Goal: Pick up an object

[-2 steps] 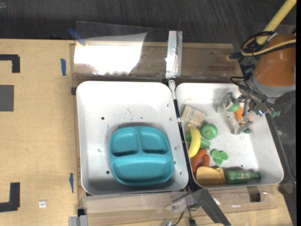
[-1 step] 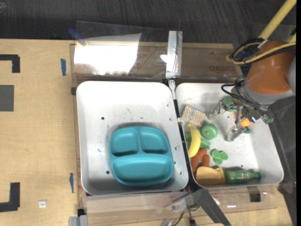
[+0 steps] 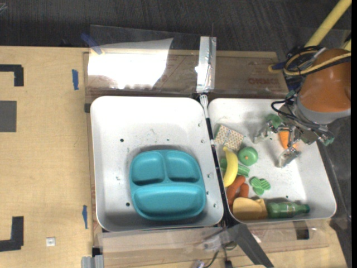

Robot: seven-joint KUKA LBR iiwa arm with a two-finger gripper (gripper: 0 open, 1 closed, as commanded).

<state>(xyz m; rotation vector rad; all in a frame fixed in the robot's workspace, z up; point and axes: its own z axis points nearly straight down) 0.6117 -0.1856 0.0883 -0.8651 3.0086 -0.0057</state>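
End effector (image 3: 283,141) above right bin (image 3: 318,177), toys (image 3: 245,177) beside.

You see the pincer (image 3: 285,141) above the right bin (image 3: 312,175), with something orange between its fingers. That bin also holds a yellow banana (image 3: 229,166), a green bottle (image 3: 286,208) lying flat, and other toy food along its left side. In the left bin (image 3: 111,127) rests a teal divided tray (image 3: 166,184).
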